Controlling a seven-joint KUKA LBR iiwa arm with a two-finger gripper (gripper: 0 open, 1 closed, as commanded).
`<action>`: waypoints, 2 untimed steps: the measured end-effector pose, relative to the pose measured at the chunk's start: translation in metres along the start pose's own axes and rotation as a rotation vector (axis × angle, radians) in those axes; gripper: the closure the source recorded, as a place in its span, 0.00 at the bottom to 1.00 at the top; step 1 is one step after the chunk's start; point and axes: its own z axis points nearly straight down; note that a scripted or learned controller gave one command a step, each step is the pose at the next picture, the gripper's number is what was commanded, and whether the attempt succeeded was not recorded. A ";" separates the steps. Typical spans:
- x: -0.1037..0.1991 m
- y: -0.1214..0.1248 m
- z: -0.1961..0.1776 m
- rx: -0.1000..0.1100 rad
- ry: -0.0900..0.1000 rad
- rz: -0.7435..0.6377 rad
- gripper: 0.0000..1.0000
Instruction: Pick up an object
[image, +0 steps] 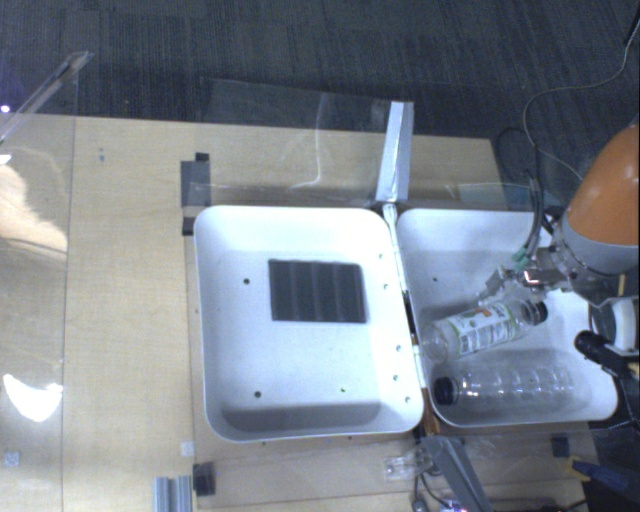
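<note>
Here, the gripper (520, 278) hangs low inside the right bin (450, 232), toward that bin's right wall, its tip just above the cap end of a small labelled bottle (487, 327); whether its fingers are parted or closed on anything cannot be told from this slanted overhead view, since the metal parts blur together with the bottle's neck. The small labelled bottle lies on its side, tilted, across the middle of the right bin, its dark cap toward the right wall and its clear base toward the divider between the bins. Just beside it, along the bin's near edge, a larger clear bottle (515, 385) lies flat with its dark cap pointing toward the near-left corner. The left bin (215, 300) carries a dark ribbed rectangle (317, 291) near its centre. Both bottles look like empty, thin-walled plastic: probably light, smooth and liable to roll or squirm out of a pinch, and likely to dent under a hard squeeze. The stiffer neck just below the cap, or the labelled waist of the smaller bottle taken across its width, appears the safest hold.
</note>
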 end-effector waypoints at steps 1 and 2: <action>0.056 -0.005 0.085 -0.014 -0.002 -0.042 0.00; 0.032 0.035 0.086 -0.011 -0.002 -0.061 0.00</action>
